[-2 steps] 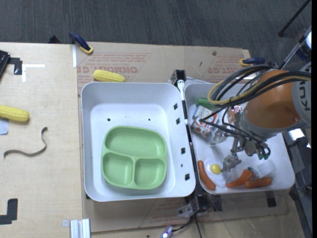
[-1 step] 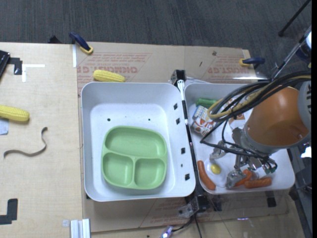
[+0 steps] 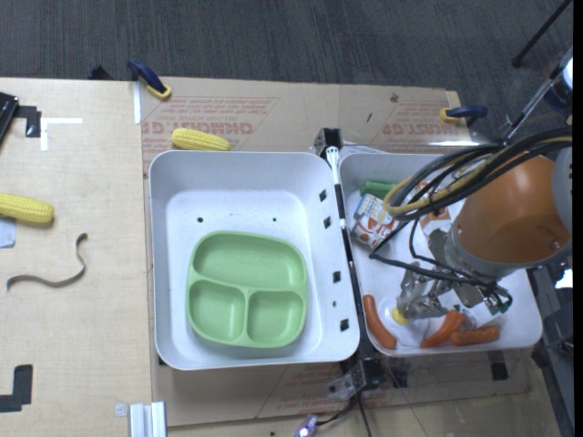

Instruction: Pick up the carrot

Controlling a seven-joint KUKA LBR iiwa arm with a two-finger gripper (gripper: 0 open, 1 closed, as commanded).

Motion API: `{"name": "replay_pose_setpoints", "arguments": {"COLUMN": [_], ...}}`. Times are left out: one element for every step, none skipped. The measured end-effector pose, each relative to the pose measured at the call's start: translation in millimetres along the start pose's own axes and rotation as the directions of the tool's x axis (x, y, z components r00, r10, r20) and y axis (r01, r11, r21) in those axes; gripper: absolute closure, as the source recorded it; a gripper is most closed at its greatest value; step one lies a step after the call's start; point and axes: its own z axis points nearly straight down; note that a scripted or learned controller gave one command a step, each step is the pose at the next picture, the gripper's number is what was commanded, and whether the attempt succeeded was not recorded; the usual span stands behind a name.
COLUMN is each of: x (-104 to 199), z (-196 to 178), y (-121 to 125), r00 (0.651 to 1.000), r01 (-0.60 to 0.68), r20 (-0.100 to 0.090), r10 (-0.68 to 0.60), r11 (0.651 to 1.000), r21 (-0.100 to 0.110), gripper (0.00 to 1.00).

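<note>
Camera view shows two white bins side by side on a desk (image 3: 73, 335) covered partly by cardboard. The left bin (image 3: 164, 271) holds a green plate (image 3: 246, 289) with three compartments, lying flat near the middle. The right bin (image 3: 360, 353) sits just beside it, with black clips along the shared wall.

The arm (image 3: 506, 212) reaches in from the right, its orange band above the right bin, with black and yellow cables looping over its far side. The gripper (image 3: 421, 306) hangs low over the near part of the right bin, pointing down. Whether the jaws are released or clenched I cannot tell; the metal parts blur together there, and nothing is clearly seen between them.

The carrot (image 3: 475, 336) lies on the bin floor at the near right, lengthwise left to right, just to the right of the gripper. A second orange piece (image 3: 440, 328) lies slanted just beside it, under the gripper's tip; whether they touch I cannot tell. A reddish sausage (image 3: 378, 322) lies near the bin's left wall, near side. A small yellow thing (image 3: 401, 316) sits between the sausage and the gripper. A red and white packet (image 3: 372, 222) lies farther back, with a green item (image 3: 378, 188) behind it.

Outside the bins, one corn cob (image 3: 200, 139) lies on the cardboard far of the left bin, and another corn cob (image 3: 25, 208) at the far left of the desk, with a brown curved strip (image 3: 55, 276) near it.
</note>
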Motion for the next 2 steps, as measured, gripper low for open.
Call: {"name": "replay_pose_setpoints", "arguments": {"x": [-2,6], "z": [-9,9], "y": [0,-16], "r00": [1.0,0.958], "r01": [0.002,0.286], "r20": [0.003,-0.002], "r10": [-0.002,-0.286], "r11": [1.0,0.958], "r21": [0.002,-0.003], "gripper": [1.0,1.0]}}
